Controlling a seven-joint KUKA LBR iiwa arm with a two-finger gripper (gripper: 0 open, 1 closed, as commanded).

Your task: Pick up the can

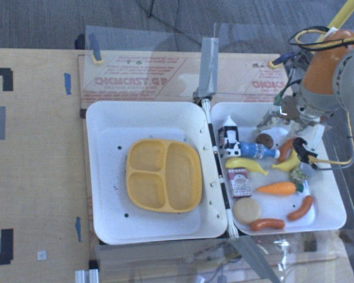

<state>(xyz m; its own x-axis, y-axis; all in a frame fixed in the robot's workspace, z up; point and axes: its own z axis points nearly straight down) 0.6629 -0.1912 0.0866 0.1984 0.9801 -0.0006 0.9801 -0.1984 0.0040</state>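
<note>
The gripper (278, 121) hangs low over the far part of the right-hand shallow white bin (333, 208), at the end of the grey arm with its orange band (321, 69) reaching in from the right. Whether it is released or clenched cannot be told from this slant, and nothing is seen grasped in it.

Just beneath it on the near side lies the pale can with a brown round end (265, 139), on the bin floor. Touching the can's near side is a blue plastic bottle (261, 152), lying flat, with an orange-red oblong piece (287, 148) to its right. A small black-and-white bottle (228, 135) stands by the bin's left wall.

Nearer the camera lie two yellow bananas (246, 165) (286, 164), a dark red carton (241, 182), an orange carrot (277, 188), a tan round disc (246, 210) and two red sausages (267, 223) (300, 207).

The left-hand white bin (106, 128) holds a yellow plastic tray with three compartments (164, 174). Both bins sit on the wooden bench (35, 158).
</note>
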